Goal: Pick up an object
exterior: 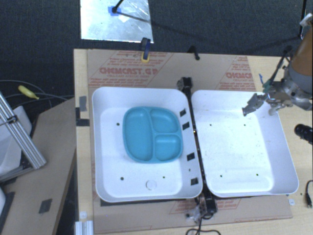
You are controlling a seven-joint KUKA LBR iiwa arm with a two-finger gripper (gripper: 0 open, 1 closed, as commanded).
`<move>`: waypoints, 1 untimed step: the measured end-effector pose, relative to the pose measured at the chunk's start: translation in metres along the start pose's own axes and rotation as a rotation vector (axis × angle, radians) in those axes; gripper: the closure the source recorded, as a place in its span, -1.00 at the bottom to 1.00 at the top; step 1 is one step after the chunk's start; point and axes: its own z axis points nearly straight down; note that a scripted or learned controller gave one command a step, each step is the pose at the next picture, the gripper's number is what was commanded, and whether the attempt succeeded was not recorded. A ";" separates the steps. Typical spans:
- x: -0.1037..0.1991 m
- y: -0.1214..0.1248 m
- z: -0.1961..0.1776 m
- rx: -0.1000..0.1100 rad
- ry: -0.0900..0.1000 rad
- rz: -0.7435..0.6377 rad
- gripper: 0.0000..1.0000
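**Claw over right bin, nothing held**

Arm (301, 70) enters from the right, mostly cut off by the frame edge; wrist angled down and leftward. Claw (259, 104) sits above the right bin's (274, 180) upper right part. Fingers spread apart, nothing between them. Blue divided plate (151, 133) lies flat in the left bin (105, 180), well left of the claw and slightly below. Fingertip detail small, blurry.

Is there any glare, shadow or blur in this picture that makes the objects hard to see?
In the camera view, light is even and soft; the blue divided plate reads sharply in the left bin. The silver sheet at top shows bright glare patches. The gripper over the right bin looks slightly soft, so its detail is unclear. Shadows are faint.
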 end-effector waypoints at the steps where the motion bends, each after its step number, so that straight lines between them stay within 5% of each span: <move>1: -0.002 -0.045 0.110 0.013 0.004 0.003 -1.00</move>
